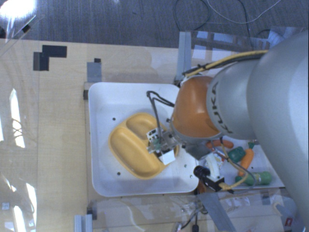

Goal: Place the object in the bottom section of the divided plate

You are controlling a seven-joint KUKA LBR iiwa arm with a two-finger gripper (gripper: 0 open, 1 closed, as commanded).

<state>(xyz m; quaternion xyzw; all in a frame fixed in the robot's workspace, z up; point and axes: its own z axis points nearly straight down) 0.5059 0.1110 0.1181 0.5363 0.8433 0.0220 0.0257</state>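
A yellow divided plate (129, 149) lies in the left white bin (104, 110). It has a large section toward the front left and a smaller section (140, 123) behind it. The grey arm with its orange band (193, 108) reaches in from the right and hangs over the plate's right edge. My gripper (159, 146) sits low at that edge, right where the sections meet. A small white piece (167, 157) shows just below the gripper; I cannot tell whether it is an object or part of the gripper. The arm hides the plate's right side.
The right bin (256, 166), mostly covered by the arm, holds toy food: an orange carrot (247, 159), green pieces (235, 153), a green item (260, 178), and a white and black thing (207, 170). Bare white floor rings the plate in the left bin.
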